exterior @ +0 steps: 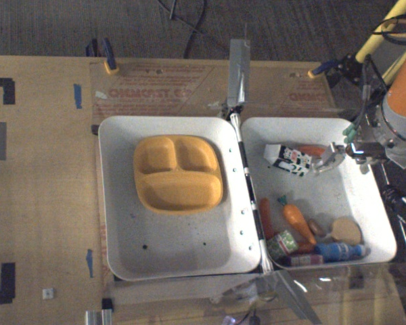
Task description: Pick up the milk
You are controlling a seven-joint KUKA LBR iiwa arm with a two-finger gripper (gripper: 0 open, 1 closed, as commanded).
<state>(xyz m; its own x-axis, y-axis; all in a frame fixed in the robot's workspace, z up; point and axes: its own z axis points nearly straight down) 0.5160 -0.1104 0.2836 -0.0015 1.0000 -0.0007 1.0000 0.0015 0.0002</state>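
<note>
Milk [287, 159] on its side, far left part of the right bin [372, 202]. Black and white spots on the carton. Gripper [328, 160] just to the right of it, low over the bin, one silver finger [333, 156] close beside the carton; open or closed, cannot tell. Orange carrot [296, 220] nearer. Blue bottle [340, 251], green can [283, 242] and tan round thing [346, 230] at the near edge. Yellow tray [178, 173] in the left bin [118, 208].

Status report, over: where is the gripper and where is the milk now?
Gripper low in right bin, beside milk. Milk lying on bin floor, upper left part. Red item touching milk; carrot well apart.
</note>
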